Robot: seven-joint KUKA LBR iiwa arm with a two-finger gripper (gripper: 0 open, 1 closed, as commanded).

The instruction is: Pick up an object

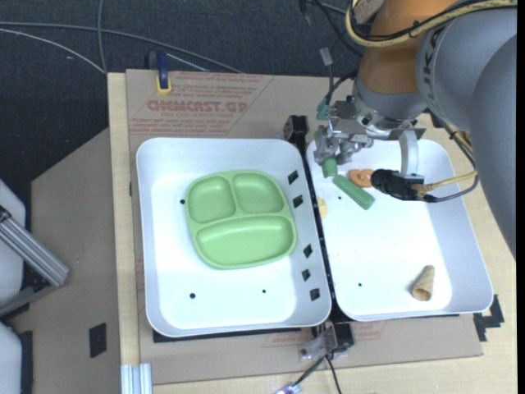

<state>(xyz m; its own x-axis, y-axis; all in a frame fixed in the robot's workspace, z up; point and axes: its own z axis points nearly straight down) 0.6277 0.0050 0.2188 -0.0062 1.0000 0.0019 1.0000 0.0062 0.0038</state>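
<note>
Since the gripper [335,156] sits low over the right bin [459,245] w/ the green stick [354,191] just below-right of its jaws, which look spread w/ nothing between them, we'd guess it's light, stiff, prob slippery plastic, so pinch across its narrow middle.

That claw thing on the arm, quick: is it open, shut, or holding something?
Gripper: cannot be told from this view. It sits low over the right bin, right by a green stick-shaped object.
</note>
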